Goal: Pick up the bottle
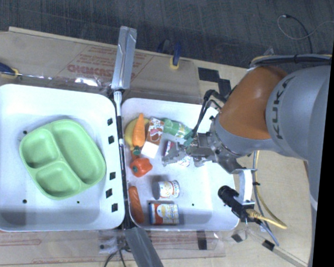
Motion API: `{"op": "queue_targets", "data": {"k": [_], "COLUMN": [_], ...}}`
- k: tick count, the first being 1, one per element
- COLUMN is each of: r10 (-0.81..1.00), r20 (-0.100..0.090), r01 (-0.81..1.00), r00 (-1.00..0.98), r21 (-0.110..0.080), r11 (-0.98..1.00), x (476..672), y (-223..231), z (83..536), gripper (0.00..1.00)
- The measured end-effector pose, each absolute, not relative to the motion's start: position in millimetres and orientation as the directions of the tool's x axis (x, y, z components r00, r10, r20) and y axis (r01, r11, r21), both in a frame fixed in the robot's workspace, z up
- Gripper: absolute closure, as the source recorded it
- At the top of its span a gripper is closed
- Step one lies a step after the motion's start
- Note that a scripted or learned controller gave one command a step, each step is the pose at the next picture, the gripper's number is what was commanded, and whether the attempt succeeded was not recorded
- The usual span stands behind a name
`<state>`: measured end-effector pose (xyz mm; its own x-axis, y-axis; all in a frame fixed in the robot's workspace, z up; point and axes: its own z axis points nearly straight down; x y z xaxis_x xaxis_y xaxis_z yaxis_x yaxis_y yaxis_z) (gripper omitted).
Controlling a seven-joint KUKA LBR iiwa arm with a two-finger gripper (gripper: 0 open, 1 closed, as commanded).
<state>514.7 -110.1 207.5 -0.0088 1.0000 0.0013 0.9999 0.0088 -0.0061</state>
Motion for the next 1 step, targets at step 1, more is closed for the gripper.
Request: {"op": "queue_targets", "data": {"k": [1], "r10": [1.000], "r20": [0.001], "r01": [1.000], "r00": [-0.009], "r21": [-0.006], "r11": [0.009], "x": [514.8], "y": [-110.1], "z": [207.5], "gripper": [0.00]}}
